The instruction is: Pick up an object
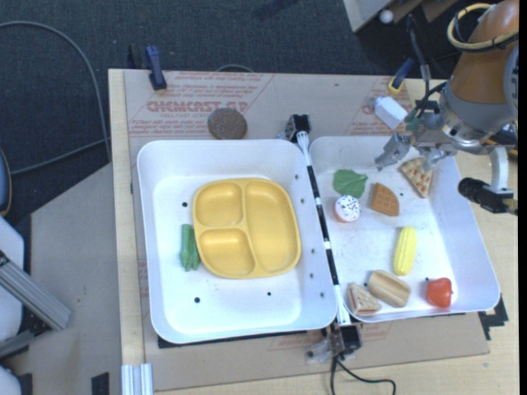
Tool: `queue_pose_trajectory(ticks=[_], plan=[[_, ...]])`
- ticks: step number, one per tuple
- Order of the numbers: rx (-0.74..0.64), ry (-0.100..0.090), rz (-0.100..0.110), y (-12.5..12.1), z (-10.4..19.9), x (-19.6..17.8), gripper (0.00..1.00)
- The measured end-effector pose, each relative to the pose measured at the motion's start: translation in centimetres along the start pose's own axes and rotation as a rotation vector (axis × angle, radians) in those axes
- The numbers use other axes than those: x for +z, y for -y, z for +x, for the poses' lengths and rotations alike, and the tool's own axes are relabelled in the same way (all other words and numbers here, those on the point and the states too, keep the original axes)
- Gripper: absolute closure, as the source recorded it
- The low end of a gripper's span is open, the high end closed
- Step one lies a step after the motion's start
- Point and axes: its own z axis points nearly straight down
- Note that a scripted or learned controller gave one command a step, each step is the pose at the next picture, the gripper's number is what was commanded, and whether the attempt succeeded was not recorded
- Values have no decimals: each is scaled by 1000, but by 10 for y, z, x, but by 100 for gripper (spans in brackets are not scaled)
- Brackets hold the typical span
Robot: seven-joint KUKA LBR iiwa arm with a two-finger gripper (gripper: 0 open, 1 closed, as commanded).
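The claw [409,148] hangs over the far edge of the right bin [469,220], its fingers spread and holding nothing — the waffle piece [417,176] lies just beneath and beside it, close to the far right wall. That bin holds eight toy foods: one green leaf [351,181], one sprinkled ball [347,209], one brown wedge [384,199], one corn cob [404,250], one hot dog [389,288], one sandwich slice [361,301] in the near corner, one tomato [440,291]. The middle floor between them lies open. The left bin [165,286] carries one yellow divided plate [245,225] and one green pod [189,247] touching its left rim — bare margins all round.
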Motion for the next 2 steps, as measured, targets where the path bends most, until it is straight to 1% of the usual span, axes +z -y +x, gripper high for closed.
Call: queue_pose_trajectory(ticks=[1,2], plan=[[1,0,0,10,-16,103,0],[1,0,0,91,1,104,0]])
